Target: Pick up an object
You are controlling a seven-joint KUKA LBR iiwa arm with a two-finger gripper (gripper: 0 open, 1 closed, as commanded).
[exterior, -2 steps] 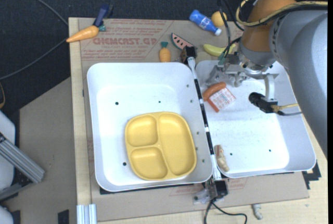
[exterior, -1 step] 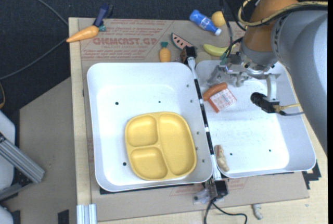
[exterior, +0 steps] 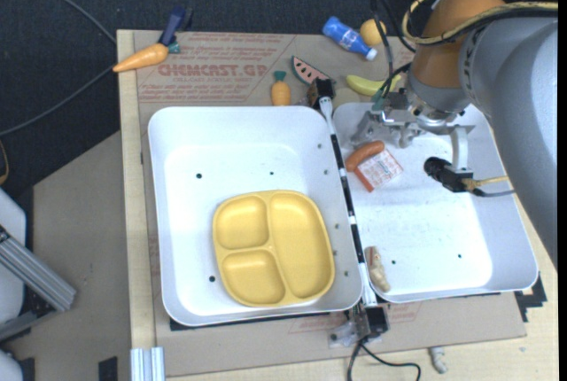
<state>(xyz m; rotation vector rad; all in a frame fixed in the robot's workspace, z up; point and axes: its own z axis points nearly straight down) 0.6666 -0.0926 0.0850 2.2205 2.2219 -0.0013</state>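
My gripper (exterior: 396,124) hangs over the back left corner of the right bin (exterior: 461,233), below the arm's orange band. Just in front and to the left of it lie a red-orange sausage (exterior: 363,154) and a red-and-white packet (exterior: 384,169) on the bin floor. Whether the gripper touches either one is hidden by the wrist. A small tan object (exterior: 378,269) rests in the right bin's front left corner. A yellow divided plate (exterior: 270,246) lies in the left bin (exterior: 177,158).
Behind the bins on the cardboard lie a banana (exterior: 363,85), a blue bottle (exterior: 347,36), a watermelon slice (exterior: 304,69), a small orange toy (exterior: 281,92) and a carrot (exterior: 142,58). A black cable fitting (exterior: 446,173) juts from the arm over the right bin.
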